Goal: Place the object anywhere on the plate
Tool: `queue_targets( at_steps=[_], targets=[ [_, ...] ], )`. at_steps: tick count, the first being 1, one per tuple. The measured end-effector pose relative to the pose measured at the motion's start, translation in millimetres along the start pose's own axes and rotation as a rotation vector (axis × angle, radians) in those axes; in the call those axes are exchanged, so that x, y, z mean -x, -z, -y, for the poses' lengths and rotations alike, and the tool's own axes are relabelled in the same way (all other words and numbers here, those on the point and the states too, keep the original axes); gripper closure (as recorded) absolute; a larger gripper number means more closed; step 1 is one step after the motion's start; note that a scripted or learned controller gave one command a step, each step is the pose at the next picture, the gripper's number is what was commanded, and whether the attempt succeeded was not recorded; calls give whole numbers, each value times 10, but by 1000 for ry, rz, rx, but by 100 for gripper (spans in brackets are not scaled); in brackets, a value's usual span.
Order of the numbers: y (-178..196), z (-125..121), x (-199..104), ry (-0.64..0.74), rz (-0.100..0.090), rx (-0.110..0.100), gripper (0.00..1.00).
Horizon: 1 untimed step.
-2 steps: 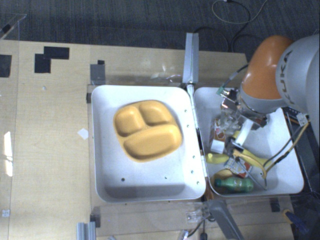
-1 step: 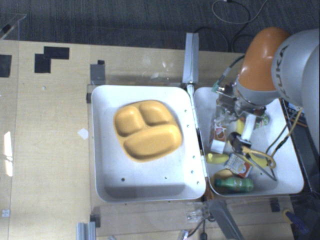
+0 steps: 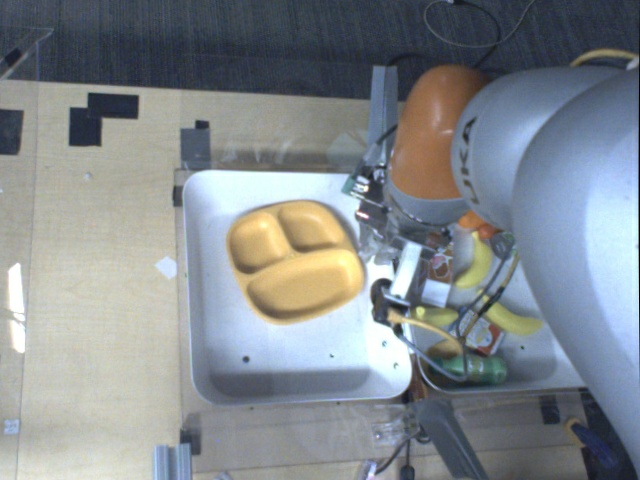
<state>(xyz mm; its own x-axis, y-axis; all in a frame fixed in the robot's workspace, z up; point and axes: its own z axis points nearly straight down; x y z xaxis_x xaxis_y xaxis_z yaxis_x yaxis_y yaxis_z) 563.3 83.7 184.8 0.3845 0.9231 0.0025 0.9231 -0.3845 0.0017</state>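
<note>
Your gripper (image 3: 375, 230) hangs low under the orange band of the arm (image 3: 560, 168), right over the line where the two bins meet. The big wrist hides its tip, so you cannot tell if it is open, closed, or holding anything. Just beside the gripper, on the side away from the arm, sits the yellow plate (image 3: 295, 258). It has three shallow dips with low ridges between them, and its near edge comes almost under the gripper. A bit farther off, on the arm's side, is a red and white packet (image 3: 440, 266). Past that lie the yellow bananas (image 3: 515, 318). Farther again from the gripper is a green thing (image 3: 478, 370), too blurry to name. All of these rest in the right bin (image 3: 545, 363). I think the object you want is one of them, because nothing lies on the plate yet. The plate rests in the left bin (image 3: 280, 368), which stretches out well beyond the gripper. Watch out for a few things. If the gripper holds nothing, it will let go of plain air. If it lets go this close to the plate's edge, the object may hit the rim and slide onto the bin floor. If it drops too low, it may bump the plate and push it away.
</note>
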Motion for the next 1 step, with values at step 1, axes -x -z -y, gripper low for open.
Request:
queue_targets(
  at_steps=[1],
  targets=[
    [-901, 613, -490, 124, -14, 17, 100]
  ],
)
